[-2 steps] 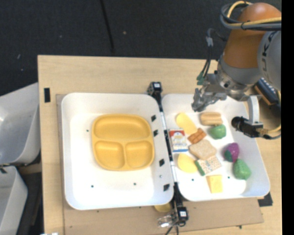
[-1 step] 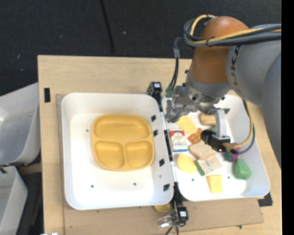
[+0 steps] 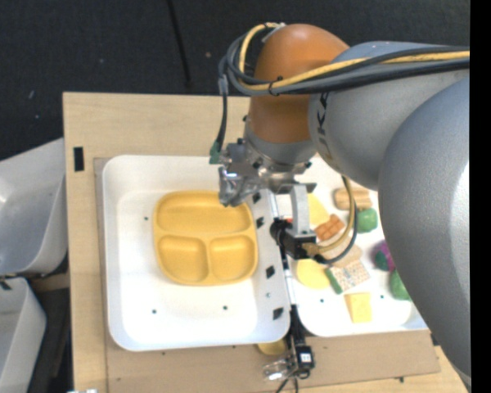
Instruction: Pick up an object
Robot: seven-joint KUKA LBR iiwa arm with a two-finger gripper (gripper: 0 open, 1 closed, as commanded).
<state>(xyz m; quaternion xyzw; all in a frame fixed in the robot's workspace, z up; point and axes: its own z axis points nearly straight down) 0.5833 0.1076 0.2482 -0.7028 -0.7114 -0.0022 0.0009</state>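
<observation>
Arm pose: reaching in from the right, the grey KUKA arm (image 3: 409, 137) with the orange band (image 3: 290, 72) bulking over the right bin, wrist pointing down toward the seam between the two bins.
End effector: the metal end effector (image 3: 233, 188) hanging at the upper right rim of the yellow plastic three-compartment plate (image 3: 204, 237); looking to be touching or just above that rim, contact impossible to tell.
Grip state: opening hidden under the wrist housing from this angle, so cannot tell how far apart; nothing seen being held.
Task object location: plate lying flat in the middle of the left shallow white bin (image 3: 139, 301), one wide compartment toward the top, two smaller ones below.
Count, bins: two, sitting side by side, edges touching; the right shallow white bin (image 3: 335, 322) partly covered by the arm.
Count, plate: one.
Count, small items in right bin: several, partly hidden; one small yellow block (image 3: 358, 306) near the lower edge, one flat yellow round piece (image 3: 311, 273), one orange carrot-like piece (image 3: 331, 227), one green rounded piece (image 3: 366, 219), one tan block (image 3: 349, 196), one magenta piece (image 3: 383, 259) at the arm's edge; exact total impossible to tell.
Cables: yellow and black cables (image 3: 376, 60) running along the arm and looping over the orange band.
Surface: pale wooden tabletop (image 3: 82, 129) carrying both bins.
Surroundings: dark floor (image 3: 106, 31) lying beyond the tabletop; pale grey containers (image 3: 16, 211) standing at the left.
</observation>
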